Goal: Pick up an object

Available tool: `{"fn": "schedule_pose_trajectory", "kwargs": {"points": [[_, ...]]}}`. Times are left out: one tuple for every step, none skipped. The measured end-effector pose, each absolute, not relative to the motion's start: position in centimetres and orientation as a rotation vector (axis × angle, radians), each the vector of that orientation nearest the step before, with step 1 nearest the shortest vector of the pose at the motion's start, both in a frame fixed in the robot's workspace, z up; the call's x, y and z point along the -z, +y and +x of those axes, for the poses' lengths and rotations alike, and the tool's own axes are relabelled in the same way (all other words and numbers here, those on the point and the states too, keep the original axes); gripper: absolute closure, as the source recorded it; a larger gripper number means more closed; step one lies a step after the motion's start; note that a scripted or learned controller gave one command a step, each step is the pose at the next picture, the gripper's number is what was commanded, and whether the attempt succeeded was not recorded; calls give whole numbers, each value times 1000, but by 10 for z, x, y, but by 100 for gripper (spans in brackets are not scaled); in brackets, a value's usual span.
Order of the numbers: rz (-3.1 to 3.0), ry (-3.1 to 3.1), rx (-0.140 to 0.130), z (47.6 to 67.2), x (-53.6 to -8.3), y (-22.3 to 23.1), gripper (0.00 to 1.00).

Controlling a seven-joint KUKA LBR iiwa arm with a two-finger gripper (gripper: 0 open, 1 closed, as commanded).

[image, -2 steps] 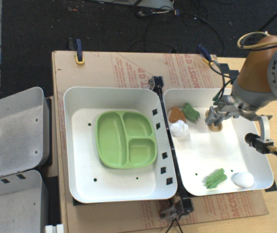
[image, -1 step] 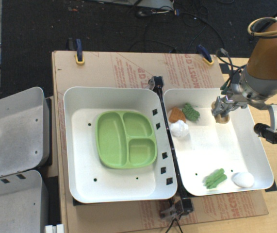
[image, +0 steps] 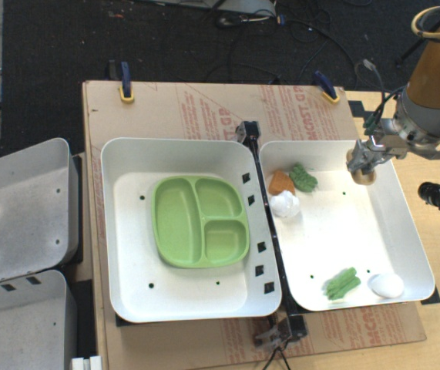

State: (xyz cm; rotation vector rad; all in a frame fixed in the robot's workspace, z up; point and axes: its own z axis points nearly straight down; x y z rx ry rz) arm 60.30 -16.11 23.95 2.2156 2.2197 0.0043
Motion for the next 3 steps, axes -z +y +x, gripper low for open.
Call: {"fn": "schedule_pose_trajectory", "kwargs": {"points": [[2214, 2230, -2, 592, -248, -113, 100], [2214, 2233, -1, 581, -254, -54, 100], [2214, 2233, -1, 569, -260, 0, 100]]}}
